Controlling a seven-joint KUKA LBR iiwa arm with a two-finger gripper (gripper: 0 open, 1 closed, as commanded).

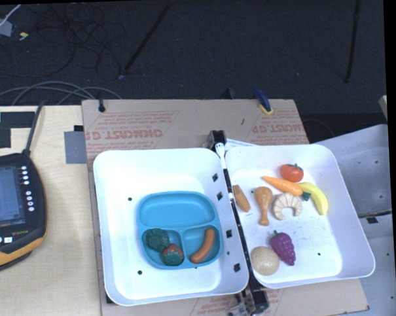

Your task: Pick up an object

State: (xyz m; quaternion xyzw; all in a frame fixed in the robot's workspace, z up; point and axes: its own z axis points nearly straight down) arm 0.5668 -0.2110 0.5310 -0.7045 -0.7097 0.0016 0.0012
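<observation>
The right bin [343,180] holds loose toy foods: a tomato [291,172] touching a carrot [281,184], a banana [316,197], a curled shrimp [287,204], a drumstick [263,203], a small orange piece [240,198] (hard to name) by the divider, purple grapes [284,247] and a beige ball [265,260]. In the left bin [114,190], a blue divided plate [174,204] carries broccoli [156,239], a red-and-green piece [172,254] and a sausage [204,245]. A control pendant [10,208] is cut off at the left edge.

Two white bins [118,269], one blue plate [177,204], eleven toy foods [282,247].
</observation>
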